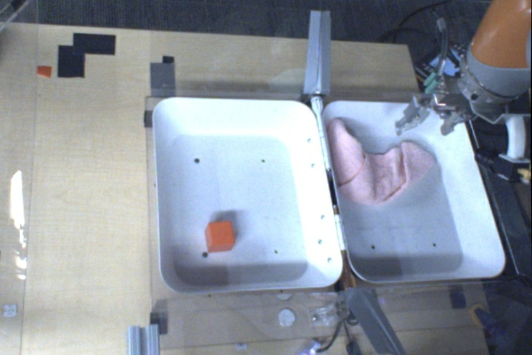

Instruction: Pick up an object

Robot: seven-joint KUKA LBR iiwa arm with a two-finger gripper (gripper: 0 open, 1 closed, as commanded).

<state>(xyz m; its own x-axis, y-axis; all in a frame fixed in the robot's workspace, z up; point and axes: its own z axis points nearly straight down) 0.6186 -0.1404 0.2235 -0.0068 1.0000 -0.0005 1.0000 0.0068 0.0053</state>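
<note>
Nearest the camera, at the bench's (75, 245) front edge, we see grey bracket hardware (357, 320) below the seam where the 2 bins meet.

In the left bin (174, 179) we find 1 orange block (220, 236). It sits in the front-left part of the bin floor, flat, apart from every wall.

In the right bin (465, 253) we find 1 pink cloth (374, 166). It lies crumpled in the rear half of the bin. Its left lobe rests just beside the wall that the bin shares with the left bin; its right lobe reaches toward the bin's centre. The front half of this bin floor carries nothing else that we can identify.

A grey metal bar (317, 54) runs from the seam between the 2 bins toward the rear of the bench.

Over the rear-right corner of the right bin we see the gripper (432, 116). Its 2 fingers are spread apart, and nothing sits between them. The left fingertip (405, 123) is near the right lobe of the pink cloth; we cannot tell whether it touches. Above the gripper we see the grey wrist and the orange band (505, 21) of the arm, entering from the right.

Farthest back, on the bench's left rear, we see black marker patches (83, 50) and 1 small orange tab (44, 71).
</note>
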